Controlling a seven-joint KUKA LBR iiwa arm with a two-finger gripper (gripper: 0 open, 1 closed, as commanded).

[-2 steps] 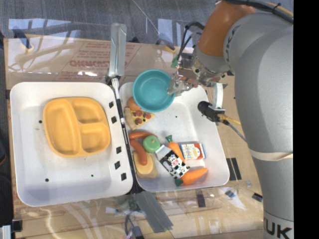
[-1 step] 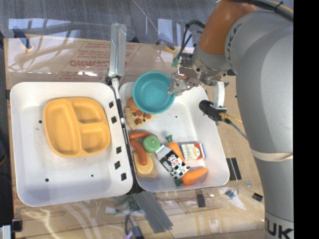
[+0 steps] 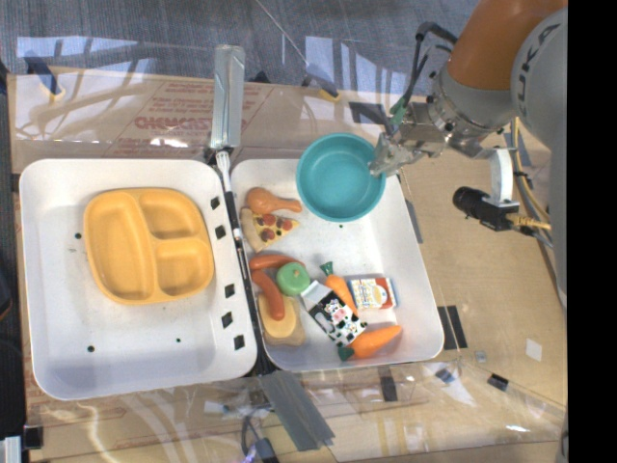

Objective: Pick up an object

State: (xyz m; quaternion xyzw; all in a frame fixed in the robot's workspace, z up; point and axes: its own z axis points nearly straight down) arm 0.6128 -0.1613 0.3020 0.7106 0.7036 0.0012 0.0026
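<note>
Tool (image 3: 384, 158) sits at the teal bowl's (image 3: 337, 179) three o'clock rim, apparently gripping that rim, though its tips are hard to make out. From the left: one yellow divided plate (image 3: 147, 243) in the left bin (image 3: 58, 355); the right bin (image 3: 415, 287) holds one bowl at twelve o'clock above jumbled toy food. Cardboard covers the tabletop (image 3: 482, 287).

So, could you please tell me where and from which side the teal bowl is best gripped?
Probably by its rim: the teal bowl is round, open-topped and thin-walled. Come from above at the right edge, where the tool is already at the rim, one finger inside the wall and one outside.
</note>
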